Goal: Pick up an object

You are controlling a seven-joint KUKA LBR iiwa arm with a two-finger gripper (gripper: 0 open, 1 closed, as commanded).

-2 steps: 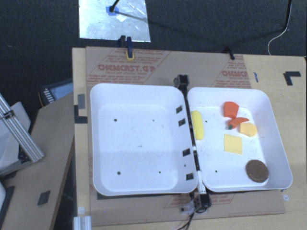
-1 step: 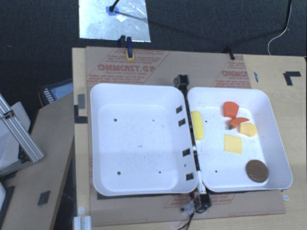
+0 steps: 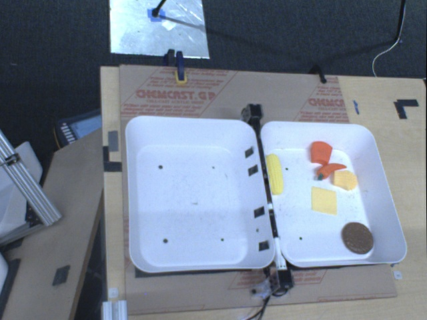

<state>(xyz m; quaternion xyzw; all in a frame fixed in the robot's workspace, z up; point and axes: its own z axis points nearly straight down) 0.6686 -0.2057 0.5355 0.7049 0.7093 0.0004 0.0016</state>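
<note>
Brown disc (image 3: 357, 237) lies flat near right bin (image 3: 385, 179) wall: grasp risks slipping. Claw state: cannot tell.

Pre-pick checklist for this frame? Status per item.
1. Targets present: ok. The right bin holds a corn cob, an orange piece, a small yellow-orange chunk, a yellow square and a brown disc.
2. Isolated target: ok. The brown disc lies apart from the rest.
3. Corn cob clearance: not ok. It lies along the bin's left wall.
4. Orange piece clearance: cannot tell. It sits close to the chunk.
5. Hand state: cannot tell.
</note>
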